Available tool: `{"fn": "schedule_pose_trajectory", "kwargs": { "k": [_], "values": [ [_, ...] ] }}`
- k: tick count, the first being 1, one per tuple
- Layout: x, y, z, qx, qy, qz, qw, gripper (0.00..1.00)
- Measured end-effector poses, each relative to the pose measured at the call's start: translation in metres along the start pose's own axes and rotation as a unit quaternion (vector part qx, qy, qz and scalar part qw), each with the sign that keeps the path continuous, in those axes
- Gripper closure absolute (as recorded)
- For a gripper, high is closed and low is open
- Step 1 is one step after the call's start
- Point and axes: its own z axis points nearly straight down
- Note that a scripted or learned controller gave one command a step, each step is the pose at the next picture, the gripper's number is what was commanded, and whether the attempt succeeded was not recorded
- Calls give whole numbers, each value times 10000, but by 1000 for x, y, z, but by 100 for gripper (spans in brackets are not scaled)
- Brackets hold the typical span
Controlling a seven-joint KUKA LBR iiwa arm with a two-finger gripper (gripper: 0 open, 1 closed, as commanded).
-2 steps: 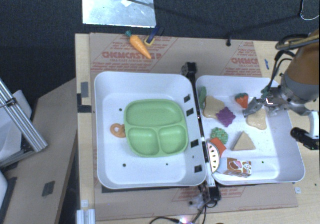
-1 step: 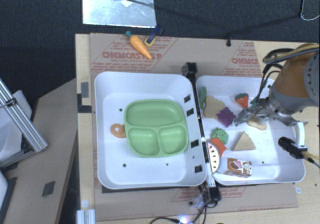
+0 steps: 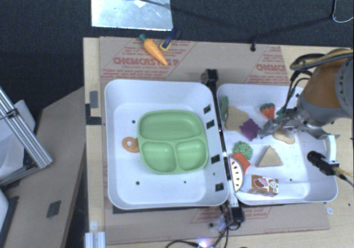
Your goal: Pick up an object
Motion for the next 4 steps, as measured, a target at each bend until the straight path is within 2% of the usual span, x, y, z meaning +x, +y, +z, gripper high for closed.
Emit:
{"fn": "schedule_pose_trajectory", "kwargs": {
  "k": [1,2,3,4],
  "values": [
    [-2,3,-13,-58,-31,2,10000,100],
    [0,-5,-66,-6,5,1,10000,100],
    [-8,-1,-128,-18,-3,-14,10000,100],
    [-9,0,-137,7,7,-16,10000,100]
  ]
}}
